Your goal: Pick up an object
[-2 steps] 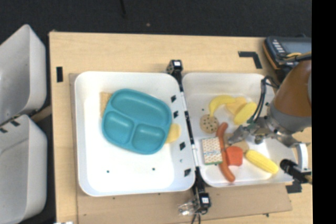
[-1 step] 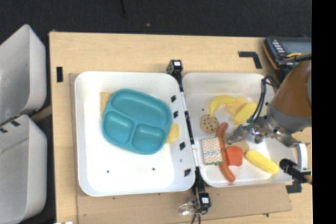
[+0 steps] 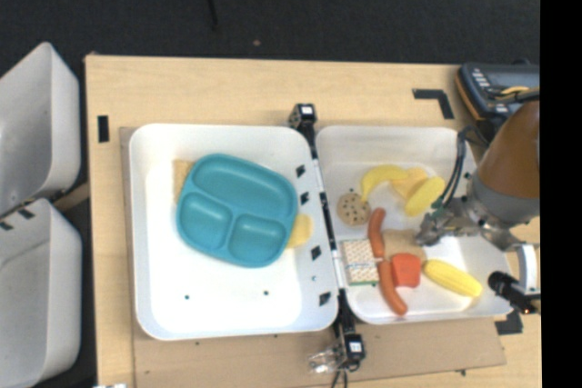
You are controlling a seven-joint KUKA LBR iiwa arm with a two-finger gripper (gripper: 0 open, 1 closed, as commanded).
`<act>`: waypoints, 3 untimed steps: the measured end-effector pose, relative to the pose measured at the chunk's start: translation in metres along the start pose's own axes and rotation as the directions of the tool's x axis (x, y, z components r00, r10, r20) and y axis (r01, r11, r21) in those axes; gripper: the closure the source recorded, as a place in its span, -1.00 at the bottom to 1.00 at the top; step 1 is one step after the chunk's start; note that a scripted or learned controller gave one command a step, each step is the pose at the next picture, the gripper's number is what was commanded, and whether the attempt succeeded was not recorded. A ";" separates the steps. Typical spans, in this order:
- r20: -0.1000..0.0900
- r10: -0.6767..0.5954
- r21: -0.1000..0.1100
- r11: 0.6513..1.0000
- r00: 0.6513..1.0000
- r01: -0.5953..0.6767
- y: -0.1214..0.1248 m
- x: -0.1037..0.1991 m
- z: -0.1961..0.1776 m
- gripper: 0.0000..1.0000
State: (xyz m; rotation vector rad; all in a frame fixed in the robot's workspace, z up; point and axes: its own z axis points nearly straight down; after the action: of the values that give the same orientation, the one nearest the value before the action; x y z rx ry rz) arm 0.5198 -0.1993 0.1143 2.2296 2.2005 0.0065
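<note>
Toy foods [image 3: 400,236]: strewn in right bin [image 3: 391,139], including banana [image 3: 384,179], cookie [image 3: 352,207], two sausages, red block [image 3: 406,269], corn cob [image 3: 452,278] | Gripper [image 3: 435,227]: low over right bin, near banana; finger state cannot be told | Left bin [image 3: 164,304]: teal divided plate [image 3: 236,210]

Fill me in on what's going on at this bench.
A robot arm reaches in from the right over the right bin, which holds toy food: a banana, a cookie, two sausages, an orange block, a corn cob. Its gripper sits low in the bin near the food, with nothing seen held. The left bin holds a blue divided plate.
</note>
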 end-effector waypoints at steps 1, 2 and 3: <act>-0.001 -0.011 0.004 1.000 1.000 0.011 0.003 -0.002 -0.043 1.00; 0.000 -0.016 0.001 1.000 1.000 0.016 0.000 0.000 -0.104 1.00; -0.001 -0.017 0.004 1.000 1.000 0.017 0.002 -0.001 -0.128 1.00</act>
State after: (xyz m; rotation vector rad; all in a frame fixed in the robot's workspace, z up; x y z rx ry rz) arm 0.5205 -0.2000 0.2428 2.2138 2.2220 0.0028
